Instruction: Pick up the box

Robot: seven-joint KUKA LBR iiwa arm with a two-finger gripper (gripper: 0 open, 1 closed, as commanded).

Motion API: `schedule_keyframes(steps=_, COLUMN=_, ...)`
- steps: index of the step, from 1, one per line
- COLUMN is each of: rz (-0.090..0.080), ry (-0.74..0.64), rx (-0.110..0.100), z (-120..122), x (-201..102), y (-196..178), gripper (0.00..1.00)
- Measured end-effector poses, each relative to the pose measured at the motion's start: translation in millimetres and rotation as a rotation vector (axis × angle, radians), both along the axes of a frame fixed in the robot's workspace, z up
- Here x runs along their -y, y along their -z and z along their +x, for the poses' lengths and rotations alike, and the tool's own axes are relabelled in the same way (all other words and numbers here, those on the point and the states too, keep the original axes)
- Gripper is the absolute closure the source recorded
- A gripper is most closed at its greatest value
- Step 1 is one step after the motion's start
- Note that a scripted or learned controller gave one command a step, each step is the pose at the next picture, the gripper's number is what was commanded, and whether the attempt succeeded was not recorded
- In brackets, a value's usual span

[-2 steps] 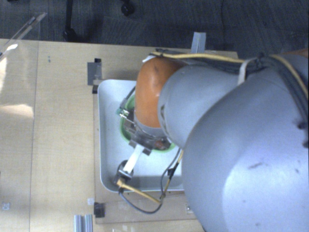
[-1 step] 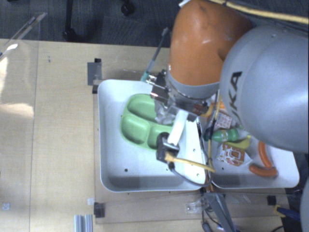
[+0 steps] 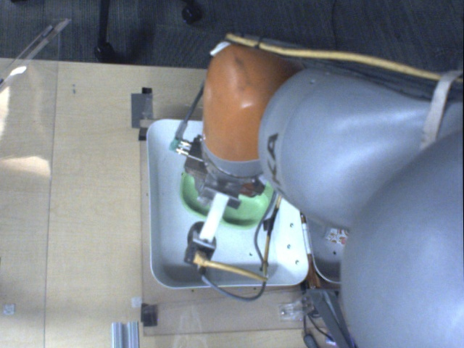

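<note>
Gripper (image 3: 221,191) is hanging inside the left white bin (image 3: 165,238), directly over a green rounded object (image 3: 250,210). Claw state cannot be told, nor the box's position.

A green rounded object (image 3: 190,193) lies right under the jaws and takes up the middle of the shallow white bin (image 3: 155,216). On the view's left of the jaws, a strip of bin floor is bare up to the wall. Past that wall the pale wooden desk (image 3: 80,209) is open. The bulky grey arm (image 3: 348,194) covers everything to the jaws' right.
</note>
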State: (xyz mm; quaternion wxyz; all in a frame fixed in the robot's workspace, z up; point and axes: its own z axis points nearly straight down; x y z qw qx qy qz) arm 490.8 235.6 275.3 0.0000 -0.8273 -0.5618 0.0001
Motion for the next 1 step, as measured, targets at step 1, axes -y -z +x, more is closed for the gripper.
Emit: schedule_keyframes(steps=1, rz=0.001, ry=-0.305, rx=0.002, z=-3.6, x=-0.1, y=-2.5, gripper=1.00)
